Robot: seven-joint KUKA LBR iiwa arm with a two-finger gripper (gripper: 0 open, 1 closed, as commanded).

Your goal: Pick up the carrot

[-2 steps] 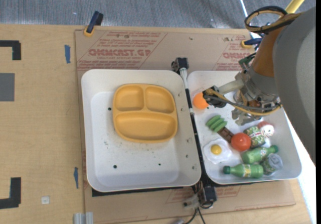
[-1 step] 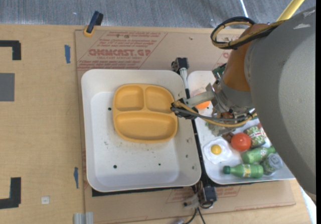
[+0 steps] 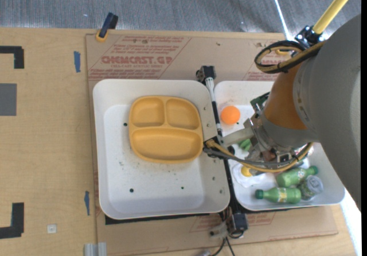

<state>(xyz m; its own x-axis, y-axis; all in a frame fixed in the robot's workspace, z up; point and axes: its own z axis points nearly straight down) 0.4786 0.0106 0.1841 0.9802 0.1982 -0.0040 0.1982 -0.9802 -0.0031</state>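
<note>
My grey arm with its orange band (image 3: 287,105) reaches down over the middle of the right bin (image 3: 241,87). The gripper (image 3: 261,154) is low inside that bin, and the wrist and cables cover most of it. Whatever lies directly beneath the arm is hidden. An orange ball (image 3: 230,115) rests just left of the wrist, near the bin's back left corner. A small green piece (image 3: 245,144) lies beside the gripper.
Two green bottles (image 3: 278,194) (image 3: 295,177) lie along the front of the right bin, with a white and yellow item (image 3: 248,172) to their left. The left bin (image 3: 109,134) holds a yellow divided plate (image 3: 165,128). A black clamp (image 3: 206,72) sits between the bins.
</note>
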